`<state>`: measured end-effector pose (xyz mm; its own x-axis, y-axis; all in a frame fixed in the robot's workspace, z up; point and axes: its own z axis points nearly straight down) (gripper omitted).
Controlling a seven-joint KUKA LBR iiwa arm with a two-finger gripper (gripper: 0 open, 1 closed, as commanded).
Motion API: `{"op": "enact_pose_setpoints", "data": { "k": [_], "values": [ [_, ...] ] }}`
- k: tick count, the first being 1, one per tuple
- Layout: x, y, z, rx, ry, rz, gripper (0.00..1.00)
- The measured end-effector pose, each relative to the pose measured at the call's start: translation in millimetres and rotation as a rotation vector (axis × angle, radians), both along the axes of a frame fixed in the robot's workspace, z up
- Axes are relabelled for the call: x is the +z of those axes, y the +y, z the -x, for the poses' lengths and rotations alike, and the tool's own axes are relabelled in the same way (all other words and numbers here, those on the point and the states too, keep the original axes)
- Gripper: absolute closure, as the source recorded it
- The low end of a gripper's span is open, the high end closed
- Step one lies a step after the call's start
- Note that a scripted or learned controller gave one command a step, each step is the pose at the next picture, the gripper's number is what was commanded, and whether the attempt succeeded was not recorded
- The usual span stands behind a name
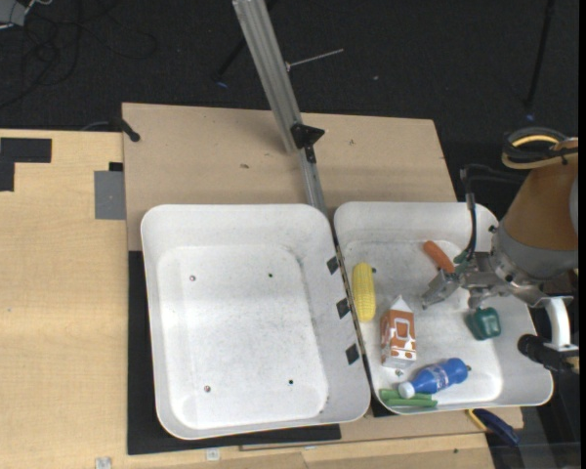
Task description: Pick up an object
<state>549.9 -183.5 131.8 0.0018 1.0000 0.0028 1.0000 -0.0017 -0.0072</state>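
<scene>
White plastic, two shallow bins side by side on the bench — the left bin (239,320) and the right bin (410,228), which holds a scatter of small things. The arm (545,213) comes in from the right with its orange band showing, and the gripper (451,283) hangs low over the middle of the right bin, fingers spread apart with nothing between them. Just beside its upper finger lies an orange carrot-like piece (438,254), slanted. A small dark green object (484,322) sits just under the wrist, near the gripper but apart from its fingers. Along the bin's left wall lies a yellow corn cob (364,291), and beside that an orange-and-white carton (398,330). Near the front edge rests a blue bottle (439,375) on its side — a thin green piece (407,398) lies just below it
</scene>
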Motion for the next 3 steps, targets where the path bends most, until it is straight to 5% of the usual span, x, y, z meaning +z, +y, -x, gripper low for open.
{"op": "enact_pose_setpoints", "data": {
  "k": [1, 3],
  "values": [
    [13, -2, 0, -0.006, -0.003, 0.001, 1.00],
    [115, -12, 3, 0.001, -0.011, 0.005, 1.00]
  ]
}}
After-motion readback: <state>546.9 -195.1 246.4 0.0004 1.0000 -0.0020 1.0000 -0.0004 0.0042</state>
